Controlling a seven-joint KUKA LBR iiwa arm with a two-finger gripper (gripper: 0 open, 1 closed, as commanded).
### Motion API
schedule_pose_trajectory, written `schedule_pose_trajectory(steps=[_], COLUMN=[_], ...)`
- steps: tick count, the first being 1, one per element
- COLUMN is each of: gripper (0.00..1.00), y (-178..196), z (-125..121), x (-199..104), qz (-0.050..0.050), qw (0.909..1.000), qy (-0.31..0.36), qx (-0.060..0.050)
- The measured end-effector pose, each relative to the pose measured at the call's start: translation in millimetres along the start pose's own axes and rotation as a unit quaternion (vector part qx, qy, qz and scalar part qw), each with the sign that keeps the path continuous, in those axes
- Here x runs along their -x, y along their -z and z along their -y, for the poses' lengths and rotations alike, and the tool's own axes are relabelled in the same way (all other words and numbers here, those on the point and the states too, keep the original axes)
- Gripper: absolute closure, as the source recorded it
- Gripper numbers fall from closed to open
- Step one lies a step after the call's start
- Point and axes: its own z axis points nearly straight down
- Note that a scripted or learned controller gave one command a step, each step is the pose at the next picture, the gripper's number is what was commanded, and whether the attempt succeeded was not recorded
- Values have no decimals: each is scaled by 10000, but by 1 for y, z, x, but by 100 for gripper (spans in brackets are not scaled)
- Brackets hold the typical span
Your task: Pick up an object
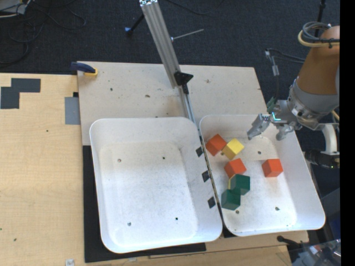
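The right bin [288, 218] holds several small blocks: an orange one [216, 144], a yellow one [233, 147], an orange-red one [235, 167], two green ones [239, 183] [231, 199], and a lone orange-red block [272, 167] further right. My gripper [270, 129] hangs above the far part of the right bin, up and right of the yellow block, fingers spread open with nothing between them. One fingertip [255, 131] points toward the blocks.
The left bin [111, 226] sits beside the right one, with black clips [206, 175] along the shared edge. A slanted aluminium bar [163, 40] rises behind the bins. A blue-yellow clamp [84, 68] lies at the bench's far left corner.
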Motion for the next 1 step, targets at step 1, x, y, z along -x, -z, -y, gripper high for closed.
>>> schedule_pose_trajectory(steps=[1], gripper=[0], y=[3], z=[-1], x=[0], qz=[5], qw=[10000], qy=[1], qx=[23])
